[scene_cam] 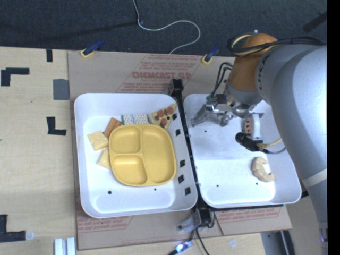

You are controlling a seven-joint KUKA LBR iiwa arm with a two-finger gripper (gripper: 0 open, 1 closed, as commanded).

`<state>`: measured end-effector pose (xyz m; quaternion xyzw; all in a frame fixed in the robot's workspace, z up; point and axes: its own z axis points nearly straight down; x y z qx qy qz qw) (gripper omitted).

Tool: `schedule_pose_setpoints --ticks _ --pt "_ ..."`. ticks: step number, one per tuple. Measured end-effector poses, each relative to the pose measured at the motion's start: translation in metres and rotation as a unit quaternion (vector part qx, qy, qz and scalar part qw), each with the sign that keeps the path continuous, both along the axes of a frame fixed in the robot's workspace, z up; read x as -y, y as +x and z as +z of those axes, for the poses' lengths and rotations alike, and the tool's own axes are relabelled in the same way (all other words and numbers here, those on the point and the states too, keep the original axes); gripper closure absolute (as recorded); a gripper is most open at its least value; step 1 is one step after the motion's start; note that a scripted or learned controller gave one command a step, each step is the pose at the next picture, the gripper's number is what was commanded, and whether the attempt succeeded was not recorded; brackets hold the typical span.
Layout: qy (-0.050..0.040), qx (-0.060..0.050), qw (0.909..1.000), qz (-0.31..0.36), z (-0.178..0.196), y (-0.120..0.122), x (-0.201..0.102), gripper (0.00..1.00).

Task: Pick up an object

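From where I stand, the biggest thing is the grey arm [297, 89] with its orange band [245, 70], coming in from the right and bending over the back part of the right bin [234, 195]. Beside it is the left bin [90, 195], and the two bins touch along their inner walls. In the left bin lies a yellow divided plate [142, 154] with three compartments. Around its back and left edge are several small flat pieces: a pale cracker-like square [98, 140], an orange one [112, 126], and a piece like a pizza slice [163, 116] near the wall between the bins.

In the right bin there is one small thing, a beige croissant-shaped toy [262, 169], lying near the right wall, towards the front. The gripper [212, 114] is at the back left of this same bin, well apart from the toy. I see nothing held in it, and if the claw is open or closed I cannot tell from this angle.

I judge the task is at the approach step; nothing is picked yet. The next move probably calls for travelling to the right and forward, above the croissant, and then descending onto it.
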<state>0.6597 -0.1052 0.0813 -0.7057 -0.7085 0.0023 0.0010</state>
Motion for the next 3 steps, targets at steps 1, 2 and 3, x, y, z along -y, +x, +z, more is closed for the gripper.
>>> schedule_pose_setpoints --ticks 1,2,3 --pt "0.0006 0.001 1.0 0.0 0.012 0.001 -0.001 1.0" --pt "0.0012 0.003 1.0 -0.002 0.058 -0.006 -0.002 1.0" --pt "0.0011 0.004 1.0 -0.001 0.12 -0.005 0.0 1.0"
